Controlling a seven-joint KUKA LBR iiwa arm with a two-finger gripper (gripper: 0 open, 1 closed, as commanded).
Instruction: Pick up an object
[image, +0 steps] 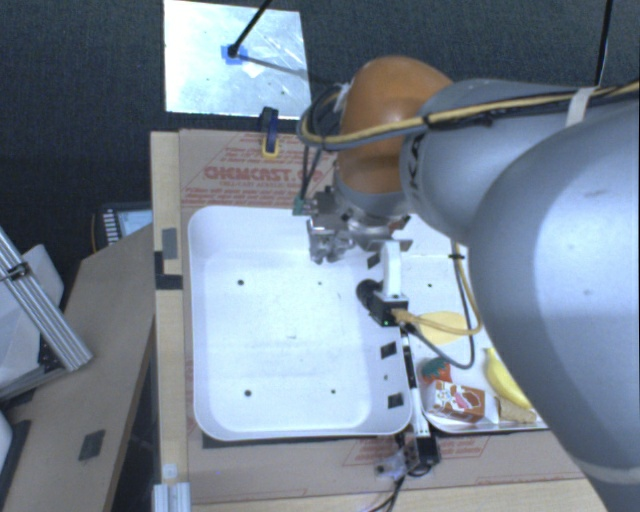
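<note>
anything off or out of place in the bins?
Nothing spilled or damaged that I can see. The claw sits over the top edge of the left bin, away from the objects: the banana and a red-and-white packet lie in the right bin, largely hidden by the arm.

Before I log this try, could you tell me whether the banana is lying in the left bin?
No, the banana lies in the right bin, beside the arm.
</note>
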